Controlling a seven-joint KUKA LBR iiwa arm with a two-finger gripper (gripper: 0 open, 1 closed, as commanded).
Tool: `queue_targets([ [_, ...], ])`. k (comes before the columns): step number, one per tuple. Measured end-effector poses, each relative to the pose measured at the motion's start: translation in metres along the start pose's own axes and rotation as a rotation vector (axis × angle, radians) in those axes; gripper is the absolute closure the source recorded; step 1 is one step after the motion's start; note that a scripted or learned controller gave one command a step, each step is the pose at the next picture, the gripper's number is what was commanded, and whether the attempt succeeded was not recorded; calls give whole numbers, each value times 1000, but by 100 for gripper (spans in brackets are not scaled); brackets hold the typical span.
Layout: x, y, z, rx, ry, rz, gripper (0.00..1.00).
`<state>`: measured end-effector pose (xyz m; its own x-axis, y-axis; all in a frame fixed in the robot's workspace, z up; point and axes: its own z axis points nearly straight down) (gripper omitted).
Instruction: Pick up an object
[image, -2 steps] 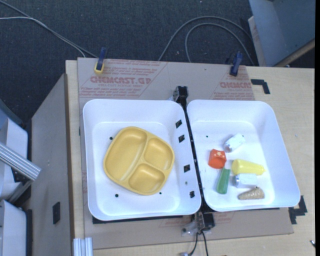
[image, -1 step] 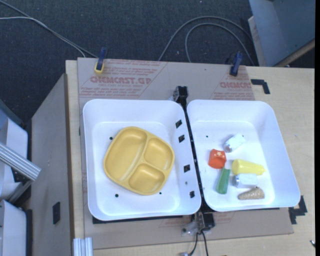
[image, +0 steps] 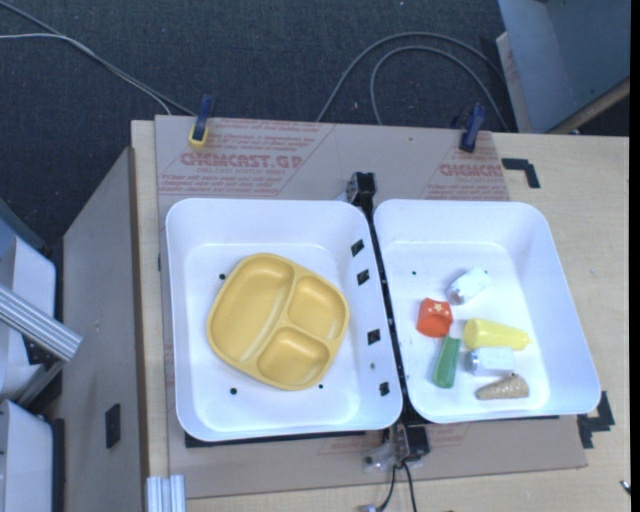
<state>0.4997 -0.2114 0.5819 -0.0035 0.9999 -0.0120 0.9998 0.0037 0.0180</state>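
A yellow divided tray (image: 279, 320) lies in the left bin (image: 190, 300). The right bin (image: 530, 240) holds an orange block (image: 434, 318), a green cylinder (image: 446, 362), a yellow bottle (image: 494, 333) and what may be a tan cone (image: 503, 387), clustered together.

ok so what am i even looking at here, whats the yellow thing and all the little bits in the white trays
This is one camera fixed above a workbench, looking down at a slant. Two shallow white bins sit side by side. The left bin holds a yellow divided plate with three compartments. The right bin holds small items for a robot arm to pick up: a white piece, an orange block, a yellow bottle-like object, a green stick and a tan piece. All of them lie loose in the bins.
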Motion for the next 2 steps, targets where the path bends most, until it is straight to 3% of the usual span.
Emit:
queue_targets([
  [2, 0, 1, -23, -8, -6, -2, 100],
])
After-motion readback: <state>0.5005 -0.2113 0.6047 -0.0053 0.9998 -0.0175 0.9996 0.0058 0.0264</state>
